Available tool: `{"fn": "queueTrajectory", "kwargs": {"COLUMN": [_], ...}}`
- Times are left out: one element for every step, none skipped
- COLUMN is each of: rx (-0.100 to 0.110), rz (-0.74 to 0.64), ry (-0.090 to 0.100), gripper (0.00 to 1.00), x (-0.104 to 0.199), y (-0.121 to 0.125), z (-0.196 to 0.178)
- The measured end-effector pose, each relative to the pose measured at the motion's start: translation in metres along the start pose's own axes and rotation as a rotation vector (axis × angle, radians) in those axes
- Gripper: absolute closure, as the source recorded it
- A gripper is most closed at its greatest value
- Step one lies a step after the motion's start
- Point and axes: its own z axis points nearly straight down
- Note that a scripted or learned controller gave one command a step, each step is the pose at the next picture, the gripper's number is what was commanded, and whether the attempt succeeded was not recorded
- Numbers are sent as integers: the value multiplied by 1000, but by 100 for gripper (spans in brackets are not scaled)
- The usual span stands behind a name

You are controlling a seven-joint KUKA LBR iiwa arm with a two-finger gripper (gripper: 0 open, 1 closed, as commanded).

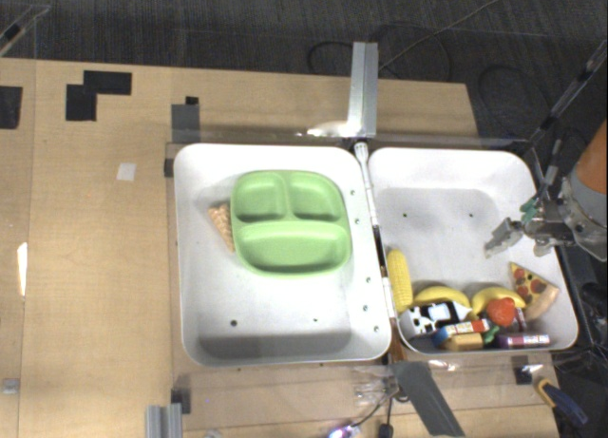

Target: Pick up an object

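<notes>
Overhead, the hand [513,234] hangs spread near the right bin's [446,165] right rim, gripping nothing.

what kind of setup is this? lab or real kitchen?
Likely a robot lab bench, not a kitchen: two white bins on a wooden bench, toy food like a pizza slice and corn, loose cables on carpet.

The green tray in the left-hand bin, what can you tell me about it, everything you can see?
The green tray is a light green, plastic-looking plate with rounded corners, divided into three compartments: two small ones on the far side and one long one nearer the camera. All three look bare. It lies flat, right way up, in the left white bin, towards its far half. At its left edge it touches or overlaps a tan, waffle-like piece poking out beside it.
</notes>
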Motion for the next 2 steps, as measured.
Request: {"fn": "queueTrajectory", "kwargs": {"rx": [-5, -19], "rz": [-50, -133], "ry": [5, -4], "gripper": [0, 0], "x": [-14, 52], "y": [-16, 36], "z": [92, 97]}}
